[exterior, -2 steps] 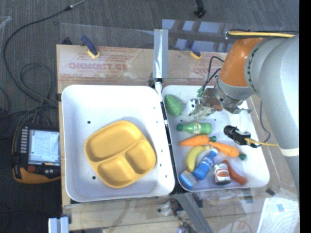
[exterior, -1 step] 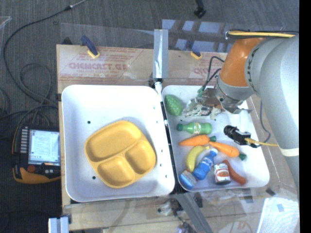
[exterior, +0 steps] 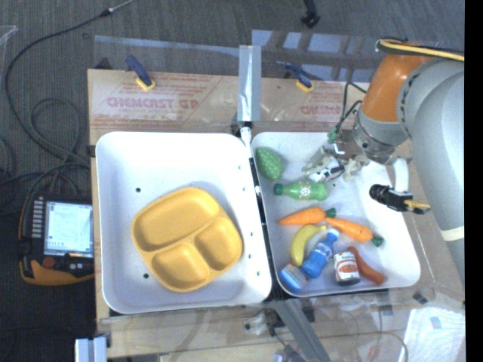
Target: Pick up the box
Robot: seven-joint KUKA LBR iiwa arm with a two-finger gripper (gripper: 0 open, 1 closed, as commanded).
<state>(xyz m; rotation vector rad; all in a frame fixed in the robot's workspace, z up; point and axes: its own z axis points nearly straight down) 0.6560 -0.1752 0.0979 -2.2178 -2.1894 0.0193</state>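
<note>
Camera view: gripper (exterior: 330, 164) low at right bin's (exterior: 411, 236) twelve o'clock, over green bottle (exterior: 302, 191); jaws' state: cannot tell. No box identifiable among carrots (exterior: 332, 221), banana (exterior: 303, 241). Yellow tray (exterior: 188, 237) fills left bin (exterior: 121, 157).
</note>
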